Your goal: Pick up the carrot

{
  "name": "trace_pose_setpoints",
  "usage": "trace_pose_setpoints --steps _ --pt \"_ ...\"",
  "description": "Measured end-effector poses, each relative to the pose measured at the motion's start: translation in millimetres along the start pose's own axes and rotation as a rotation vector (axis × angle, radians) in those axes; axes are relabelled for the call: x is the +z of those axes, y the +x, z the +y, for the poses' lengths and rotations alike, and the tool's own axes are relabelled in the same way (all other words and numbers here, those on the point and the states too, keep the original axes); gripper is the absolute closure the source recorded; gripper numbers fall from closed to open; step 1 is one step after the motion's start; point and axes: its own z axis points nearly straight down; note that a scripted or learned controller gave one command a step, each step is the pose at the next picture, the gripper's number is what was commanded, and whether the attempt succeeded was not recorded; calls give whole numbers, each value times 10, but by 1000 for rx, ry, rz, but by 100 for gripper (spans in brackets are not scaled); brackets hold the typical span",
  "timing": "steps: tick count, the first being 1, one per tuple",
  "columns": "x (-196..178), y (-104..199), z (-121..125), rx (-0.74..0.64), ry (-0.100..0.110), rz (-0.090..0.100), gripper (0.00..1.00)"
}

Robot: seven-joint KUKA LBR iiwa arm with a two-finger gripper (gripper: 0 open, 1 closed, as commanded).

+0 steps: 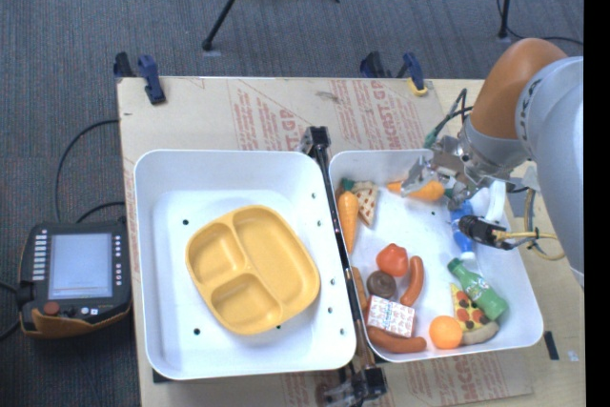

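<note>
The carrot (349, 218) is orange with a green top and lies lengthwise along the left wall of the right bin (530, 300). My gripper (431, 178) hangs over the far end of that bin, well to the right of the carrot and apart from it. A small orange piece (425, 191) sits right at the gripper's tip, and I cannot make out whether it is gripped or only lying beneath it.
The right bin also holds a tomato (392, 259), two sausages (414, 279), a green bottle (479, 293), an orange ball (445, 332), a pizza slice (367, 203) and a checkered box (391, 315). A yellow divided plate (252, 269) lies in the left bin (157, 300).
</note>
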Motion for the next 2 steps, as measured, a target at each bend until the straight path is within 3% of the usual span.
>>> trace_pose_setpoints --steps 1,2 --pt "33 -67 84 166 -6 16 0" --pt "-52 -103 75 161 -3 6 100"
